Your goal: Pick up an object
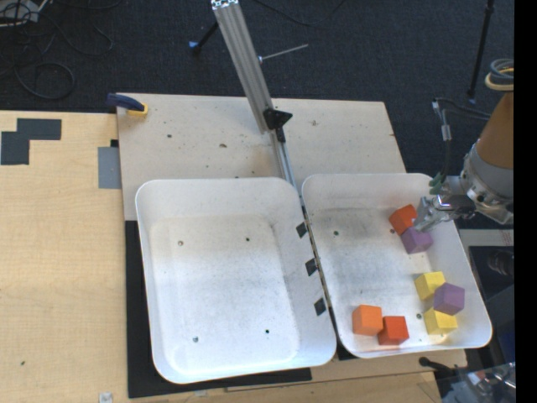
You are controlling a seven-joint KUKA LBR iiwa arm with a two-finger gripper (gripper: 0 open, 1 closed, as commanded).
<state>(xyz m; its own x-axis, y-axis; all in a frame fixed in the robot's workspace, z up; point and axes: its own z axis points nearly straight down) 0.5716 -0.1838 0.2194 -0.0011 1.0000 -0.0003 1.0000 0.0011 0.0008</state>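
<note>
At the right bin's (336,193) upper right, a red-orange block (403,218) and a purple block (417,241) lie just beside each other. The gripper (430,214) hangs right over them; whether it is apart or together, I cannot tell. Toward the frame's lower right lie two yellow blocks (430,284), another purple (450,297), an orange (367,319) and a red one (393,330). The left bin (168,200) fills the lower centre.

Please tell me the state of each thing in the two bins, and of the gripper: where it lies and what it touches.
Gripper: low at the right bin's far right side, between two blocks.
Red-orange block: beside the gripper.
Purple block: just under the gripper.
Yellow block: against a second purple block.
Lower yellow block: at the near rim.
Orange block: touching a red block.
Left bin: upright.
</note>
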